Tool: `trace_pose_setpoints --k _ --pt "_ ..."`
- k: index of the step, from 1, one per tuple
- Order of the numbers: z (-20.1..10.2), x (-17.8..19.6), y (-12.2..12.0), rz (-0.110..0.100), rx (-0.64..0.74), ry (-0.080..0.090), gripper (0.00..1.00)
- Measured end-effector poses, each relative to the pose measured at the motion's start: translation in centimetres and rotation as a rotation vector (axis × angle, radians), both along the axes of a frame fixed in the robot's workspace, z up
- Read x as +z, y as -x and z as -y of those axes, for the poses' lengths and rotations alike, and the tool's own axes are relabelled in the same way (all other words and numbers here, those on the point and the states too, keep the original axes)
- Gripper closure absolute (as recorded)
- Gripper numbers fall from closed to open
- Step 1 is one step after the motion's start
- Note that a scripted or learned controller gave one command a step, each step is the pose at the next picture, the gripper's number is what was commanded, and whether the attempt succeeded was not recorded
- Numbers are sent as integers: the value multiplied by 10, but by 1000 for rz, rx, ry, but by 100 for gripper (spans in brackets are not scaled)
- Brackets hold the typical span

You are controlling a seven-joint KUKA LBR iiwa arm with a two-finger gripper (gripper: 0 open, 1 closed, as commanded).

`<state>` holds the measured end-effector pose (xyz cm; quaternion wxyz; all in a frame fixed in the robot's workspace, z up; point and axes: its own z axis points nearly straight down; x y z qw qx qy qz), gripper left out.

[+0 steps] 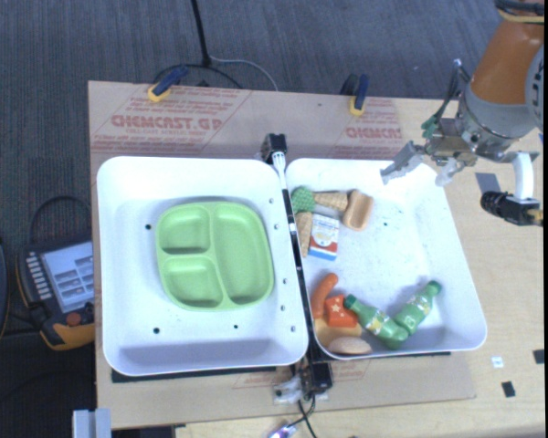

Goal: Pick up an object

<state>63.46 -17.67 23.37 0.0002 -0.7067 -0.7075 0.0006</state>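
Dark carpet surrounds a bench with 2 white bins side by side. The left bin (pixel 119 245) holds a green tray (pixel 215 255); the right bin (pixel 457 272) holds the toys. The gripper (pixel 418 164) hangs above the right bin's far rim, fingers spread and nothing between them. The bottle (pixel 418 307) lies apart from most clutter, near the front; the carton (pixel 323 235) and bread (pixel 357 208) sit crowded at the back left. The bottle looks the cleanest target: centre over it, align the fingers across its width, then descend.
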Motion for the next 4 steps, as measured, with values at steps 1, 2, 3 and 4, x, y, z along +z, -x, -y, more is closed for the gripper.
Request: trace_pose_setpoints --k 1,2,3,4 --pt "-57 -131 60 2 -142 0 0" --pt "-63 -141 -31 6 -60 1 0" --pt "-63 -130 -31 -1 -56 2 100" --pt "-76 -56 30 2 -86 1 100"
